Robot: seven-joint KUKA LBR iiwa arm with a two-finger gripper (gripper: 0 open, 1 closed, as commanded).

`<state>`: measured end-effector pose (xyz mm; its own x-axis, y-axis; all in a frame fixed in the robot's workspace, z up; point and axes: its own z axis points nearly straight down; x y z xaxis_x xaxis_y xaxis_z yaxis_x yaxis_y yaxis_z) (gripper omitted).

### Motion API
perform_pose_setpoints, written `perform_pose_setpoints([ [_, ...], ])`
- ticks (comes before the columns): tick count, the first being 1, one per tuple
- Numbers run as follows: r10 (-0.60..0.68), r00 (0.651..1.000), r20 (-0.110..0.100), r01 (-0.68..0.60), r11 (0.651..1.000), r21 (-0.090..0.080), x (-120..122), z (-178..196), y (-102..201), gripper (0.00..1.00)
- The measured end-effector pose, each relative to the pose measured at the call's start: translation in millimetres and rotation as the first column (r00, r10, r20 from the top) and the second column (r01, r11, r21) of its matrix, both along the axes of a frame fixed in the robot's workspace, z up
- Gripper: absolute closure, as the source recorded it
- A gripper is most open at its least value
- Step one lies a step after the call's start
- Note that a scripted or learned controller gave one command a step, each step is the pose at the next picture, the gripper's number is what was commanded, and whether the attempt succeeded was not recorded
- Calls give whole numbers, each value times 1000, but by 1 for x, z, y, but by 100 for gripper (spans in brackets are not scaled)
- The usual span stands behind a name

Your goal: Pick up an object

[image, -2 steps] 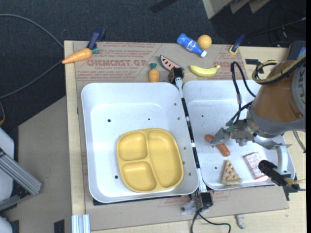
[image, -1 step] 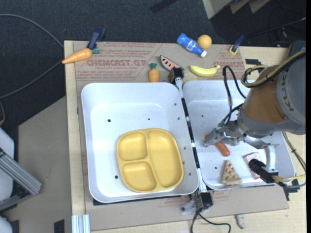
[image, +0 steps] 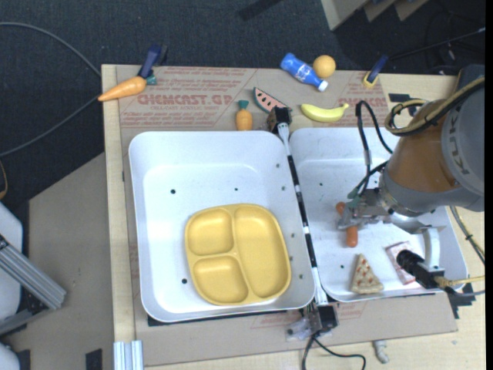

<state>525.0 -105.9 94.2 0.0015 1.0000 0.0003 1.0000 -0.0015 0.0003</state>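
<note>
My gripper point(image: 351, 216) is low over the middle of the right bin point(image: 327, 149), on the grey arm that reaches in from the right. A small orange-red sausage-like piece point(image: 352, 238) lies right under it, its near end poking out below the gripper and an orange bit point(image: 340, 206) showing at the gripper's left. Whether the piece is gripped is hidden. A pizza slice point(image: 367, 276) lies near the bin's front edge. A pink and white flat piece point(image: 397, 254) lies to its right.
The left bin point(image: 154, 168) holds a yellow three-compartment plate point(image: 237, 253). Behind the bins on the bench lie a carrot point(image: 123, 89), a watermelon slice point(image: 264, 99), a banana point(image: 323, 112), a blue bottle point(image: 303, 71) and an orange point(image: 324, 65).
</note>
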Motion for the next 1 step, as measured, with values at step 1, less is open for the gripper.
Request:
perform_pose_setpoints([
  [1,3,1000,1,-3,1000,0,25,91,63,100],
])
